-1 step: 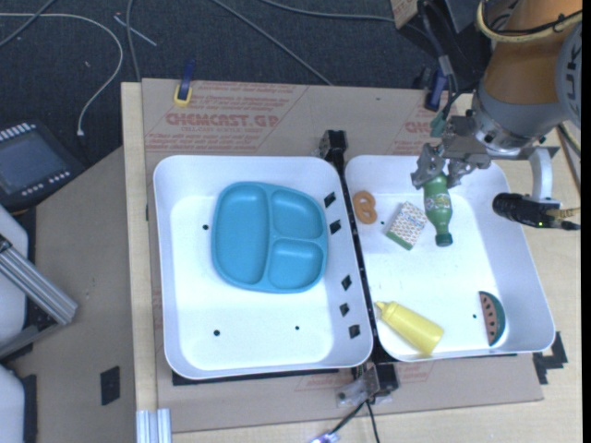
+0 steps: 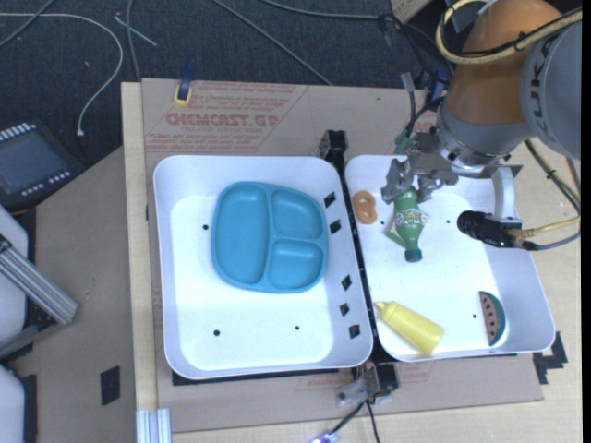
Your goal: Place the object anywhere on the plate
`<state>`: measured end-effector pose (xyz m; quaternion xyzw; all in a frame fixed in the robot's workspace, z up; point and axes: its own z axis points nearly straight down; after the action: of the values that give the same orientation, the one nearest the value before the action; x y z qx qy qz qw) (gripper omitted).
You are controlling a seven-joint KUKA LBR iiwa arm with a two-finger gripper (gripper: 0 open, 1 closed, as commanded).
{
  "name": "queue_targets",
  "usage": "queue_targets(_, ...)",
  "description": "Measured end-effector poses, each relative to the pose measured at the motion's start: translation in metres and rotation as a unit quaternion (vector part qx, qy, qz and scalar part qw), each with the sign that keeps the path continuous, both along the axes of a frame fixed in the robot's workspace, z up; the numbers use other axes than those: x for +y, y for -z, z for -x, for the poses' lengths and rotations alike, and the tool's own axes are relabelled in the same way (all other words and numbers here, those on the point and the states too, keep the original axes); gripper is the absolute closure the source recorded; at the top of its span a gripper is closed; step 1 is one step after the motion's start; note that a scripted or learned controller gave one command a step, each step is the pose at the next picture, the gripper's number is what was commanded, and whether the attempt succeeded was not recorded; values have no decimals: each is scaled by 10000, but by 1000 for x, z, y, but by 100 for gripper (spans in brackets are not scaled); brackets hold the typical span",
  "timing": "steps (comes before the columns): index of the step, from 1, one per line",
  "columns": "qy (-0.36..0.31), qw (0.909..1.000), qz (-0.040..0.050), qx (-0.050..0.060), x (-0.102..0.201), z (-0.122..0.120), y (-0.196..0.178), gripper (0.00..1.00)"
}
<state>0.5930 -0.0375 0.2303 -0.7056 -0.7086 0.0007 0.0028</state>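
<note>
A blue divided plate (image 2: 268, 236) lies in the left bin (image 2: 185, 321). In the right bin (image 2: 452, 289) a green bottle (image 2: 408, 231) lies with its cap pointing toward the front. My gripper (image 2: 407, 188) is low over the bottle's far end and hides that end. From above I cannot tell whether it has hold of the bottle.
An orange ring-shaped piece (image 2: 365, 207) lies just left of the bottle by the bins' divider. A yellow squeeze bottle (image 2: 412, 326) lies at the right bin's front left, and a watermelon slice (image 2: 492, 317) at its front right. A black fitting with a cable (image 2: 488, 228) hangs right of the gripper.
</note>
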Motion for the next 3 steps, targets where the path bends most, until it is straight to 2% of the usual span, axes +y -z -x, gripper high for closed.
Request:
queue_targets(1, -3, 10000, 1, 0, 50, 15, 11, 100)
queue_targets(3, -5, 10000, 2, 4, 144, 68, 7, 100)
